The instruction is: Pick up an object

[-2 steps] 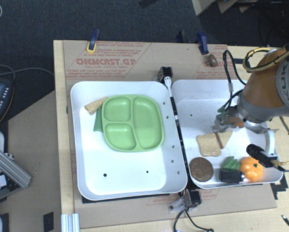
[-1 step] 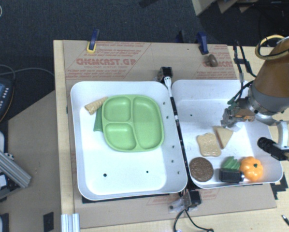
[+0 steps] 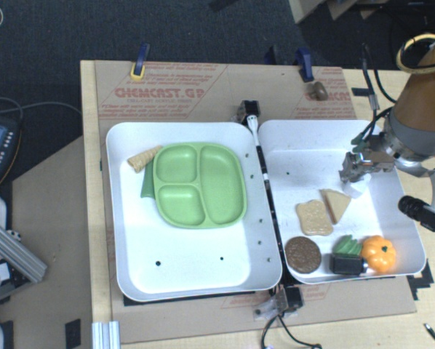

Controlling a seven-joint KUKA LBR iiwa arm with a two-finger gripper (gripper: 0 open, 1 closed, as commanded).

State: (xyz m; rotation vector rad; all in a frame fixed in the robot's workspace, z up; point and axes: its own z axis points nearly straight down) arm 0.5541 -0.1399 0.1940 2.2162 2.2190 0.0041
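High slanted view over both bins (image 3: 123, 195).

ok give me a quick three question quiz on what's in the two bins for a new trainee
1. True or false: the green divided plate sits in the left bin.
2. Which item lies nearest the right bin's front right corner?
A. the round brown patty
B. the orange pumpkin toy
C. the tan wedge
3. Fill in: the gripper hovers over the ___ bin, above the two bread-like slices.

Key: 1 true; 2 B; 3 right.
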